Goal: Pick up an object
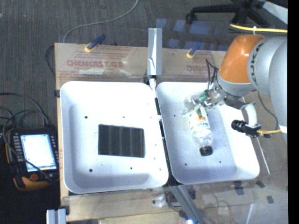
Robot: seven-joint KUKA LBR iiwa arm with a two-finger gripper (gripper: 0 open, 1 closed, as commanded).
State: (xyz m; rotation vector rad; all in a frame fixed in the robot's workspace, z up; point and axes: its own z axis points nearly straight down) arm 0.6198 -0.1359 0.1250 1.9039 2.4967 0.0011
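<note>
A clear plastic bottle (200,127) with an orange-and-white label and a dark cap lies in the right bin (233,164), cap pointing toward the front. My gripper (204,100) hangs over the bottle's far end, near the bin's back, under the orange band (239,59) of the arm. Something clear and crumpled with green marks sits right at the gripper, and I cannot make out whether it is between the fingers. A dark flat ridged rectangle (121,140) lies in the middle of the left bin (79,101).
A metal post (153,55) stands behind the wall between the two bins. Cardboard with two clamps lies behind the bins. A handheld pendant (35,153) sits on the floor at the left. A black cable plug (243,125) hangs over the right bin's right side.
</note>
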